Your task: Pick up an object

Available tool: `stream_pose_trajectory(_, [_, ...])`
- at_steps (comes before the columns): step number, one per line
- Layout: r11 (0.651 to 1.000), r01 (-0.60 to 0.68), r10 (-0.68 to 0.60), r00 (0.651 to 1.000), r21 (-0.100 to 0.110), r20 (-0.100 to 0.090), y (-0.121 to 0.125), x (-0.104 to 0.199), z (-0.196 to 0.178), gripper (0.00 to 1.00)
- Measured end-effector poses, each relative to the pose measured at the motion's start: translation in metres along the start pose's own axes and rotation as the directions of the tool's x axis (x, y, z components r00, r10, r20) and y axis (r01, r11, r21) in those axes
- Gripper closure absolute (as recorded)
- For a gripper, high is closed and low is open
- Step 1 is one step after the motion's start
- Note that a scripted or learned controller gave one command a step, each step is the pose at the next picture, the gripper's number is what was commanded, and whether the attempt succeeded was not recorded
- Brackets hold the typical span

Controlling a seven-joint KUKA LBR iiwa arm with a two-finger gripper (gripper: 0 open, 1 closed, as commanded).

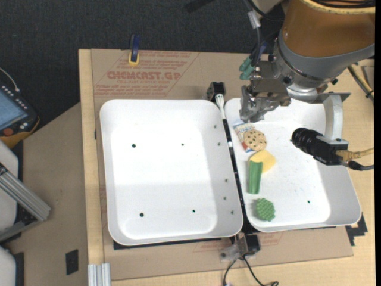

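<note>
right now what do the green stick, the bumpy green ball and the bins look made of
Green stick: smooth matte plastic or foam by its even colour; unclear which. Bumpy green ball: probably soft rubber or plastic, its surface knobbly. Bins: thin white moulded plastic, slightly glossy, with rounded corners.

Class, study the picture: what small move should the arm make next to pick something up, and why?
Probably a short descent: the end effector hovers over the right bin, just above the cookie packet, with nothing seen in its grasp.
</note>
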State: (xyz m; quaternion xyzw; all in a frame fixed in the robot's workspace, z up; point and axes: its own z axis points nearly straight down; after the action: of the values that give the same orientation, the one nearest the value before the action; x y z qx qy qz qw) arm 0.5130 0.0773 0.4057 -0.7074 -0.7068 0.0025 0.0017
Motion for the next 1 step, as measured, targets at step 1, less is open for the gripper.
stream_pose_trajectory(1, [1.000,0.004,-0.004,1.000,-0.012,-0.003,-0.0351,0.0164,-0.0625,1.00])
